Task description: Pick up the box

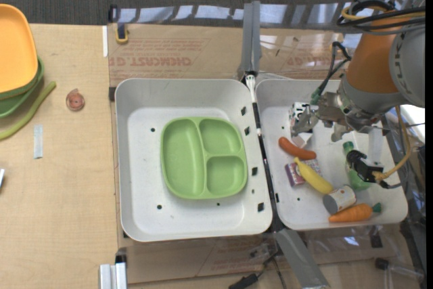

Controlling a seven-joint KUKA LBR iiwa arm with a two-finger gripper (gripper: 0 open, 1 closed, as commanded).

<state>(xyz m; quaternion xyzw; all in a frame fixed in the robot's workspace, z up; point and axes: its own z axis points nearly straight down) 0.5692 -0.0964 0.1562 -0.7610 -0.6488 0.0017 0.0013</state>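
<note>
Two white bins sit side by side on the bench [67, 213], with the arm [385, 57] reaching over the right one.

The left bin [135, 166] holds a green divided plate [203, 158]. In the right bin [284, 210], the end effector [318, 120] hangs over the far part; whether it is wide or narrow cannot be told, and nothing is seen held in it. The box [295, 174], small and dark pink, lies flat near the bin's left wall, just left of a banana [313, 176] and just near of a sausage [296, 147]. A carrot [352, 214] lies by the near rim, a grey can [340, 199] just beside it, and a green bottle [354, 166] to the right. On the bench's far left edge rest stacked orange and green plates [15, 57], with a small pink thing [75, 100] near them.
</note>
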